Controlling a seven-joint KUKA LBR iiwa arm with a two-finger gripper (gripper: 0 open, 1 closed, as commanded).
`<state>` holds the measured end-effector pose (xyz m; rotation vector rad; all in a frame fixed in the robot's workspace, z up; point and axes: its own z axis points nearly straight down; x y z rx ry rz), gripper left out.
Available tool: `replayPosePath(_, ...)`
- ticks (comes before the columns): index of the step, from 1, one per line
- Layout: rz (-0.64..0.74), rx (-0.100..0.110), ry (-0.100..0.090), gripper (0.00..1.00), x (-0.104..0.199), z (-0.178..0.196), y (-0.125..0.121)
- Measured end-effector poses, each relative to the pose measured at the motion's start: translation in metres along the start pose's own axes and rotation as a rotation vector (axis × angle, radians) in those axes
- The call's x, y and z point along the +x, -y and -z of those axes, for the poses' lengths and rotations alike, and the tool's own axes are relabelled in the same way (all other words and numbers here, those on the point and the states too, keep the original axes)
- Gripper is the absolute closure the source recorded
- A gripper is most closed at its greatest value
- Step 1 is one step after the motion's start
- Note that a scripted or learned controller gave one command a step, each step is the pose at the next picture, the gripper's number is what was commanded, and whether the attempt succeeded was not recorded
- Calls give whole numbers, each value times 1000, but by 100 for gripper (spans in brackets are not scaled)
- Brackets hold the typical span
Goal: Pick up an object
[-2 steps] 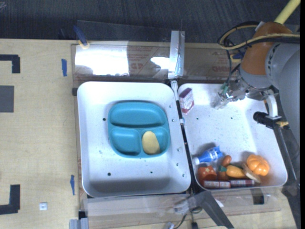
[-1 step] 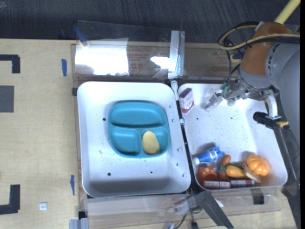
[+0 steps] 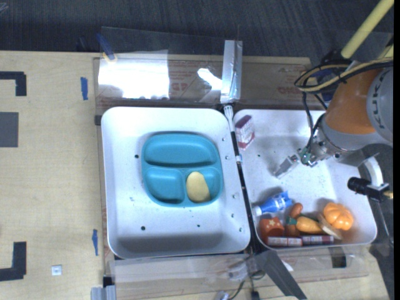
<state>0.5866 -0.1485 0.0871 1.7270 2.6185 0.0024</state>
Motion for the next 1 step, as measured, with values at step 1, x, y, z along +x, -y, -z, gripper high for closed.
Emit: replayPosePath(1,256,-4,2,0,29,0,-40)
